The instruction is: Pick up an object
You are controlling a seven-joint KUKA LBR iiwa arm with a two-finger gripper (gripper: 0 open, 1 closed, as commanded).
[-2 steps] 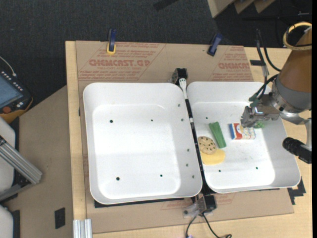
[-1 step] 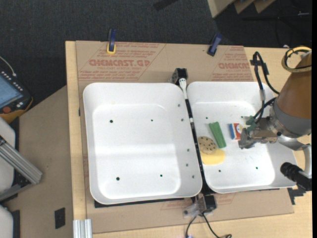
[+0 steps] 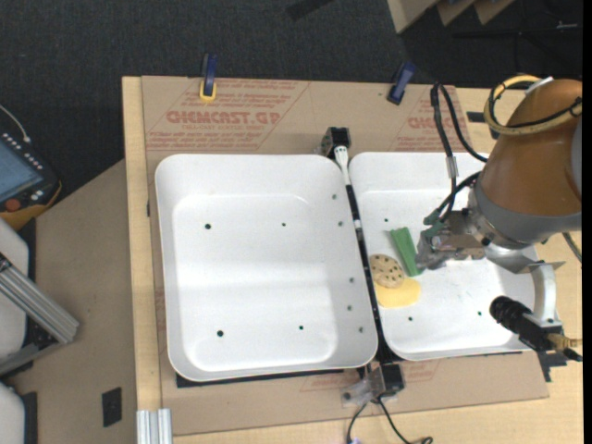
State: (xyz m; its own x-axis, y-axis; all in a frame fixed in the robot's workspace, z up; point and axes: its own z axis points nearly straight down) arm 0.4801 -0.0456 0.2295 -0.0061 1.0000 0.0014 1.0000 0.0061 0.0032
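Observation:
Three small objects lie close together in the right bin (image 3: 416, 331), near its left wall. A green rectangular block (image 3: 404, 249) lies at a slant, with a round tan cookie-like piece with dark dots (image 3: 386, 268) just below it and a pale yellow flat piece (image 3: 400, 293) below that. My gripper (image 3: 435, 250) hangs low over the right bin, right beside the green block's right edge. The orange and grey wrist (image 3: 532, 178) covers most of the gripper from above.
The left bin (image 3: 185, 192) lies beside the right one, parted by a black rim strip (image 3: 356, 229). Both rest on a cardboard sheet (image 3: 231, 109) held by blue clamps (image 3: 208, 70) at the back. Cables (image 3: 444, 128) run along the arm.

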